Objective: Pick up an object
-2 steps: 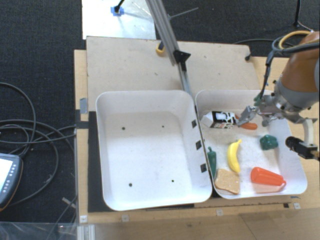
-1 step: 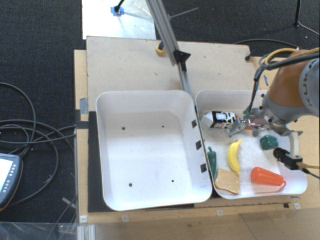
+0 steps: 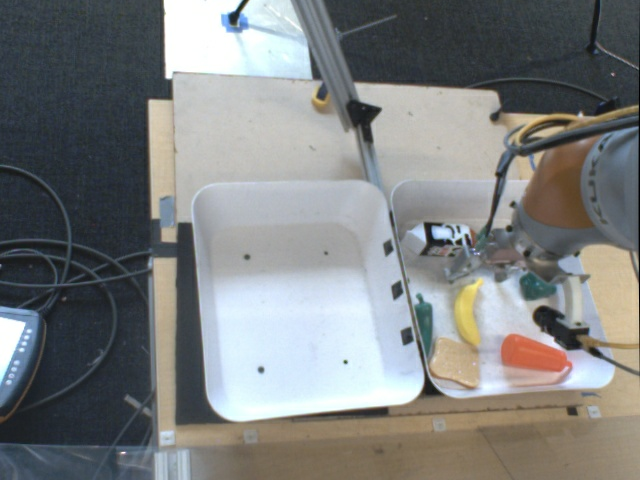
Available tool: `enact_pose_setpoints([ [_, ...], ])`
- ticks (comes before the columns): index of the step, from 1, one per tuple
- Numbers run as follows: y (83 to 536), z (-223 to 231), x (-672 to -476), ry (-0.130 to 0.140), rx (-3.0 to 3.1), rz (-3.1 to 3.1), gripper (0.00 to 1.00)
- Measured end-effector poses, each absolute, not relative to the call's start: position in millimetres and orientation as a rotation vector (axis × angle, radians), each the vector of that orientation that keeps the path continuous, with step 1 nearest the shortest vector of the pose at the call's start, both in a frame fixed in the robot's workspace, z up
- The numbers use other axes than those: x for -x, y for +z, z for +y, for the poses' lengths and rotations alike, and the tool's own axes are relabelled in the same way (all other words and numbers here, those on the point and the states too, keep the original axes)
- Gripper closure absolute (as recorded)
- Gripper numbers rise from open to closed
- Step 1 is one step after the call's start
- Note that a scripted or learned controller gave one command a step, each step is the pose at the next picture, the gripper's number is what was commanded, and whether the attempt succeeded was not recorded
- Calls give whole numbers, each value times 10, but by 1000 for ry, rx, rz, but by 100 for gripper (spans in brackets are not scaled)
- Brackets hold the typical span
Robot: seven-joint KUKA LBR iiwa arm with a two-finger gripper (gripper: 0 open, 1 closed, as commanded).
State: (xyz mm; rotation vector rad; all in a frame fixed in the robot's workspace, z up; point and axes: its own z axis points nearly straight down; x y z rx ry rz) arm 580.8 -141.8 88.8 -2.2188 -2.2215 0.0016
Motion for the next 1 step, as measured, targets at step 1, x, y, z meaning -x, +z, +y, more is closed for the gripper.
enact_pose_setpoints([
  [1,1018,-1425,-5822,-3,2222,-2224,100],
])
